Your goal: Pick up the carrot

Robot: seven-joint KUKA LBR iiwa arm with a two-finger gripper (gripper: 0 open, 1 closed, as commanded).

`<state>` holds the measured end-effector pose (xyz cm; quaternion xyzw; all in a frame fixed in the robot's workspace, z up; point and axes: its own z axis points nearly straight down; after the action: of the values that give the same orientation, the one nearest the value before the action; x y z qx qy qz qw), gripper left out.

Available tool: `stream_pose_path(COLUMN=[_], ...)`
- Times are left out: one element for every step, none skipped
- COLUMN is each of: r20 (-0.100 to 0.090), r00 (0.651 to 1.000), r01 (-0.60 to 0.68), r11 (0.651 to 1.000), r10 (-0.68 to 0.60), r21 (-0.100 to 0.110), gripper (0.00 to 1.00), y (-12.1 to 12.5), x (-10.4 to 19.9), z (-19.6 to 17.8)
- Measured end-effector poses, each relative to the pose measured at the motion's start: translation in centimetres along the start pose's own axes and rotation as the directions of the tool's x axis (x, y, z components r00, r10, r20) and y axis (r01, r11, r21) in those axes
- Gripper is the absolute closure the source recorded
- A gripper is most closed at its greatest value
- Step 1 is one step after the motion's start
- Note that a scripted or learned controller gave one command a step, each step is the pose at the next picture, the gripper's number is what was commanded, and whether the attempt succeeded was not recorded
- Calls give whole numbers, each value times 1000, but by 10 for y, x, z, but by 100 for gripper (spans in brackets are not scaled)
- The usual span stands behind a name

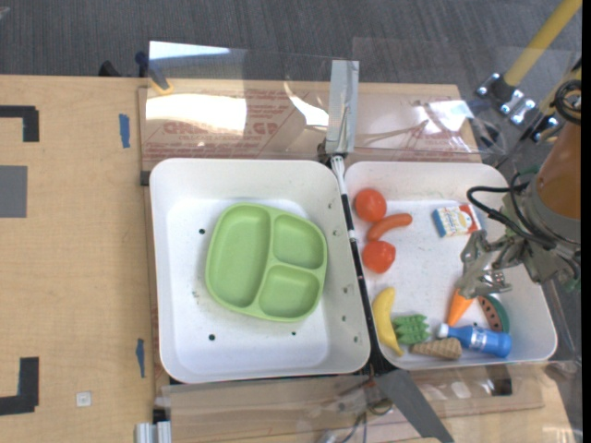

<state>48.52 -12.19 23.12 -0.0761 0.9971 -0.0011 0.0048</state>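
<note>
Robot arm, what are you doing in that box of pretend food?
The robot arm reaches in from the right, and its gripper hangs right over the carrot in the right bin. It is trying to pick that carrot up, but the carrot lies on the bin floor, not lifted yet. Around it lie a banana, two tomatoes, a blue bottle and other toy food. The green plate sits in the left bin.

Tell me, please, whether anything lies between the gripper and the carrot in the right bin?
Nothing visible does. The gripper hangs directly over the carrot, at its upper end. The blue bottle and the watermelon slice lie close beside the carrot, not between.
</note>
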Motion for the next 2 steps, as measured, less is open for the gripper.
stream_pose_path(r20=[-1, 1], r00=[1000, 979], r01=[1, 206], r11=[1000, 979], r10=[-1, -206], r21=[-1, -1], gripper=[0, 0], y=[1, -17], x=[0, -7], z=[0, 129])
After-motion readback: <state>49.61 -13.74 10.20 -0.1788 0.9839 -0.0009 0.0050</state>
